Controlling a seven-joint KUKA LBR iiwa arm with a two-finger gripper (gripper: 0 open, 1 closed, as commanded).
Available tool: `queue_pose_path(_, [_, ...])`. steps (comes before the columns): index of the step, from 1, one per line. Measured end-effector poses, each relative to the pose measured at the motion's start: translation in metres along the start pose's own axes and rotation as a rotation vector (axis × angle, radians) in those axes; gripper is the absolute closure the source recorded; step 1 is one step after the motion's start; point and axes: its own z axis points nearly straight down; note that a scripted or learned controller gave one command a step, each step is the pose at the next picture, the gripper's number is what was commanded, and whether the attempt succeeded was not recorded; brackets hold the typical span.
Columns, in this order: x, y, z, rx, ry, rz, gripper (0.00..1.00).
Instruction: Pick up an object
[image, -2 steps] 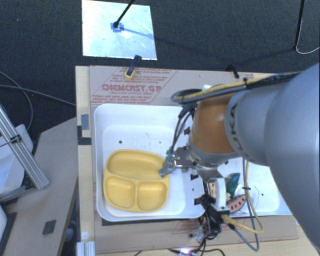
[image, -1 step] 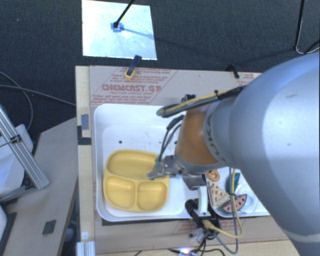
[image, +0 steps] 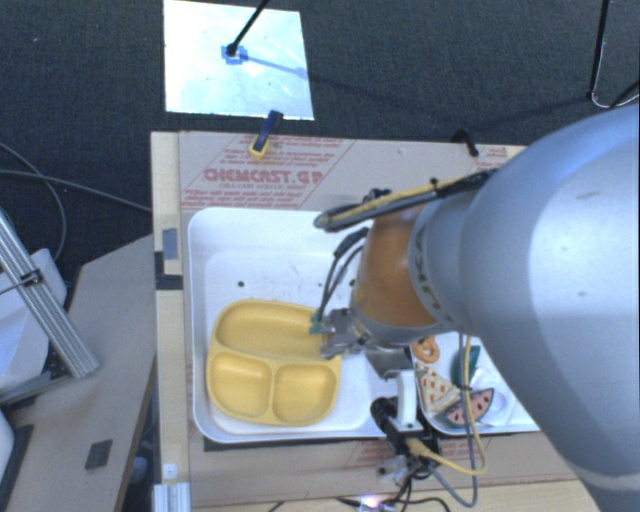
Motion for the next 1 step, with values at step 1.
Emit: queue_pose_path(1, [0.0513, -0.0064, -0.1742, 0.008, 0.001, -0.013, 1.00])
